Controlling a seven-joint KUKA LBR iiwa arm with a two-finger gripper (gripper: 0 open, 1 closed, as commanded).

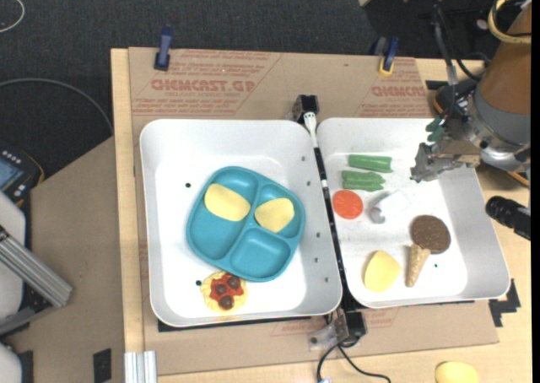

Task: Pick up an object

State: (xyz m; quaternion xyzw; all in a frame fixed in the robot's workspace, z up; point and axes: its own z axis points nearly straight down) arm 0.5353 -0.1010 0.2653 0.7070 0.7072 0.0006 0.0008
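My gripper (424, 166) hangs over the upper right part of the right bin (481, 246), just right of two green bean pods (369, 163). Nothing shows in its grasp. Below the pods lie an orange-red disc (348, 204) and a small grey piece (377, 208). Toward the bin's front sit a brown scoop on a tan cone (427, 236) and a yellow lump (381, 271). The grey arm with its orange band (506, 86) comes in from the right.
The left bin (160, 229) holds a blue divided plate (245, 250) with two yellow pieces (227, 202), and a small pizza-like toy (224, 290) at its front. A black divider (321, 179) runs between the bins. Blue clamps (163, 45) grip the board's far edge.
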